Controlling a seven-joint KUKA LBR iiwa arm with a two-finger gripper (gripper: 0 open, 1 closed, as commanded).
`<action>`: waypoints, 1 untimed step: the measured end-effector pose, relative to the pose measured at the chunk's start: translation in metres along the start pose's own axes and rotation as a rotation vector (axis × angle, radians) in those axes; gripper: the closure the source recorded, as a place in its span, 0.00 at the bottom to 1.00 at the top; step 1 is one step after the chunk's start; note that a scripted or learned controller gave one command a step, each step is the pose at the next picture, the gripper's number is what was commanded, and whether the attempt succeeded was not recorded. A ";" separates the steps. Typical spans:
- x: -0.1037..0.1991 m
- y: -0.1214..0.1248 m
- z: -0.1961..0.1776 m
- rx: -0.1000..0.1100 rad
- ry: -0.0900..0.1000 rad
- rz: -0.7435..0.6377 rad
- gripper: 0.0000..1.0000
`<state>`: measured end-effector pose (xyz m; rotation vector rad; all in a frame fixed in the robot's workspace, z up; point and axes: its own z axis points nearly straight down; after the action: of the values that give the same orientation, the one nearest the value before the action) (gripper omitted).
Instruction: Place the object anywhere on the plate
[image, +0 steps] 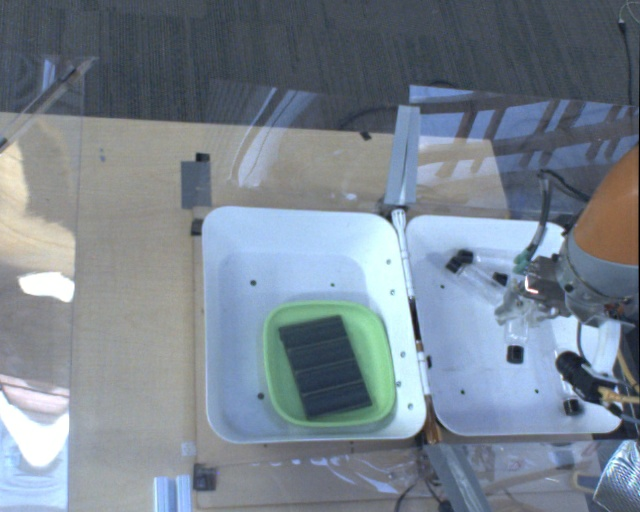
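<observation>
Pale wooden bench (120, 330); two shallow white bins (230, 250). Pincer (520, 300), grip state indiscernible; left of it, square green plate (375, 345) bearing dark ridged rectangular block (322, 366).

Robot lab: bench (120, 300), twin white bins (300, 240)

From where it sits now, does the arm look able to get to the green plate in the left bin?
Probably yes. The square green plate lies open from above, though a dark ribbed block covers its middle. The gripper hangs over the right white bin.
</observation>
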<state>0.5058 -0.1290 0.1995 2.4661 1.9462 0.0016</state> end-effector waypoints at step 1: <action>0.078 -0.037 0.018 0.003 -0.001 0.008 1.00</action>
<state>0.4879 -0.0443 0.1819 2.4755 1.9375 -0.0020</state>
